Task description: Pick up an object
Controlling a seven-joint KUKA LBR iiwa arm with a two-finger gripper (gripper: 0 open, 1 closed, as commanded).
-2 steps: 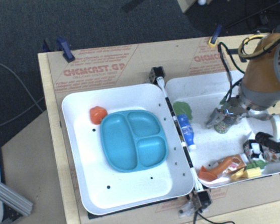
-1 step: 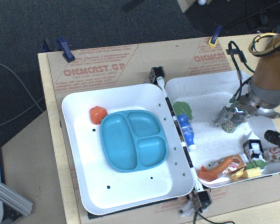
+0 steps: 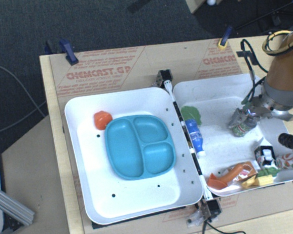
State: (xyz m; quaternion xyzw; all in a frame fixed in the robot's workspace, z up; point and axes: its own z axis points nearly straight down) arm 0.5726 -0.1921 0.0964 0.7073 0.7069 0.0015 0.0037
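Note:
My gripper (image 3: pixel 241 124) hangs low in the right bin (image 3: pixel 212 90), near its middle right, below the grey wrist and the orange band of the arm (image 3: pixel 284 73). A greyish shape sits right at its tip, and I cannot make out whether that is an object or part of the gripper. A green item (image 3: pixel 191 114) and a blue bottle (image 3: pixel 194 136) lie along the right bin's left wall, apart from the gripper. At the bin's front lie an orange piece (image 3: pixel 229 175), a yellow piece (image 3: pixel 257 180) and a small black-and-white item (image 3: pixel 264 153).
The left bin (image 3: pixel 91 184) holds a blue divided plate (image 3: pixel 139 145) and a small orange object (image 3: pixel 103 119) at its upper left. A red-and-white item (image 3: pixel 287 161) rests at the right bin's front right corner. Clamps hold the bench's rear edge.

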